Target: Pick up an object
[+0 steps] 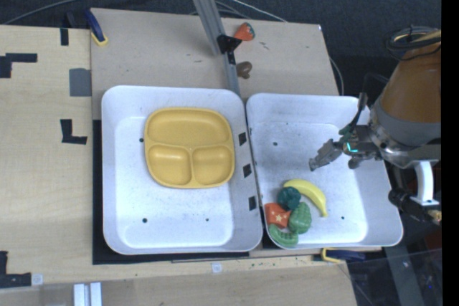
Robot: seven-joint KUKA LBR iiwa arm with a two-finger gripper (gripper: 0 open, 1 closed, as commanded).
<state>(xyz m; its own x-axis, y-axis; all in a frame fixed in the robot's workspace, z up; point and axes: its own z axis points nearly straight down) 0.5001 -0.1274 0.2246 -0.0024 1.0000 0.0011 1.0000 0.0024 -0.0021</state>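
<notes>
Banana [310, 193] lies in the right bin [287, 118], just below the hand [326, 155], whose grip state cannot be told. Step: approach; next, the hand must descend onto it.

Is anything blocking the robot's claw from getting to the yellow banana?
Nothing visible is in the way. The two-finger gripper hangs over bare white floor of the right bin, up and to the right of the yellow toy banana. The other toys, green ones and a red-orange one, lie on the banana's far side.
</notes>
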